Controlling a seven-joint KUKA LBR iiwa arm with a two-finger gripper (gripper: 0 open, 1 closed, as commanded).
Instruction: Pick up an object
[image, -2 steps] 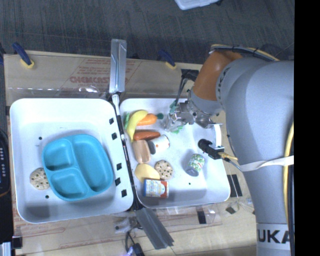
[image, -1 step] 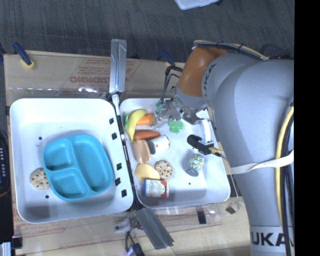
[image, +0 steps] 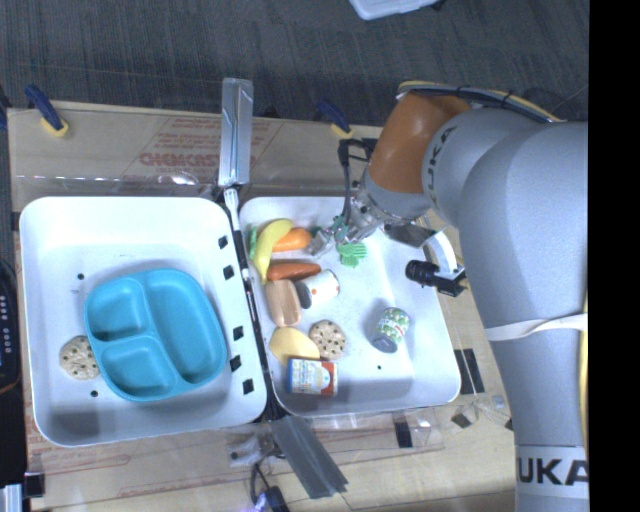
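My gripper (image: 338, 236) hangs low over the far part of the right bin (image: 430, 360). It is just right of an orange carrot (image: 291, 240) and a yellow banana (image: 265, 245). A small green piece (image: 352, 253) lies directly below and beside the gripper's tip, touching or nearly touching it. Nearer the front lie a red-brown sausage (image: 293, 270), a bread roll (image: 282, 301), a white cup (image: 320, 288), a cookie (image: 327, 339), a yellow lemon-like piece (image: 292, 345), a small can (image: 310, 377) and a green-and-white round jar (image: 391, 327).
The left bin (image: 60, 230) holds a blue divided plate (image: 152, 332) and a second cookie (image: 77, 357) at its left edge. A metal divider (image: 235, 130) stands between the bins. The arm's grey body (image: 510, 230) covers the bench's right side.
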